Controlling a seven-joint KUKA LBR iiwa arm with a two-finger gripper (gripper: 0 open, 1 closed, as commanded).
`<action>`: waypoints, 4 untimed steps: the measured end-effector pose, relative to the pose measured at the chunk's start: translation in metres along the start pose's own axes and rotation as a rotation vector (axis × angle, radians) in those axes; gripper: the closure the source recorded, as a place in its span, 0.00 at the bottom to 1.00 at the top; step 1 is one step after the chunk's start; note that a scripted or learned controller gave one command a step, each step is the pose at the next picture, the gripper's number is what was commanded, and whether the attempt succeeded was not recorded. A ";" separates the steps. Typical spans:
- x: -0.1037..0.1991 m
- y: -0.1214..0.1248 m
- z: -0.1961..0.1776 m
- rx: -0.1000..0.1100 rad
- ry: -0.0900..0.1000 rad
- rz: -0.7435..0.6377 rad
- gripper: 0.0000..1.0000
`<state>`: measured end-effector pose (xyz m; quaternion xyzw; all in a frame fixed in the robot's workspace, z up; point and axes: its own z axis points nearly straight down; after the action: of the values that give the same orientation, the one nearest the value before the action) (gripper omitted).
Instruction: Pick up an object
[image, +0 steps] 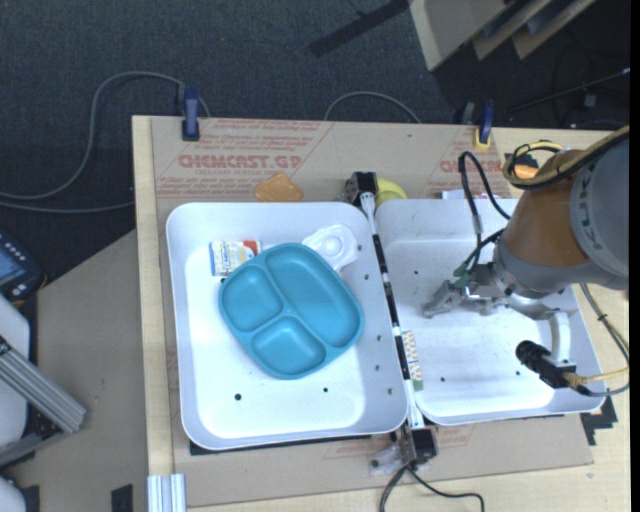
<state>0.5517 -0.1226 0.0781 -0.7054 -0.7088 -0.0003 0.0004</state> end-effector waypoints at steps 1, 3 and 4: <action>0.006 0.075 -0.022 -0.009 -0.003 0.000 0.00; 0.024 0.115 -0.007 0.001 -0.001 0.002 0.00; 0.020 0.115 -0.007 0.000 -0.002 0.004 0.00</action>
<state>0.6665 -0.1020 0.0850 -0.7069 -0.7073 0.0004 -0.0001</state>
